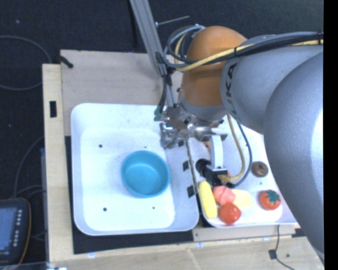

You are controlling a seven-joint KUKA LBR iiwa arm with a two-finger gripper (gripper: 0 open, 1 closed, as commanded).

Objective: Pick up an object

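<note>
The arm (270,89) is reaching in from the right and hanging over the strip where the two bins meet. The gripper (177,133) is sitting at the inner top corner of the left bin (84,151), w/ nothing visibly in it; how it's set is impossible to tell from here, too much metal & cable clutter.

Candidates to pick: a blue bowl (145,173) is lying alone in the left bin, mouth up, just below-left of the gripper. In the right bin (253,221), a yellow corn-like piece (207,198), a pink item (223,194), a red ball-like fruit (230,213), a pale yellow piece (243,199), a strawberry-like toy (270,199) and a small brown round thing (259,169) are sitting crowded together.

Doing it well, imo: the bowl is the clear choice, since it's isolated & nearest. Going for the rim wall rather than the centre, coming straight down, then closing before lifting. The toys are touching each other, so a grab there is risking a nudge or a double pick.

Hard to make out: most of the right bin is getting blocked by the arm, so more items may be under it. The black part (205,167) by the corn is unclear, prob. arm hardware.
</note>
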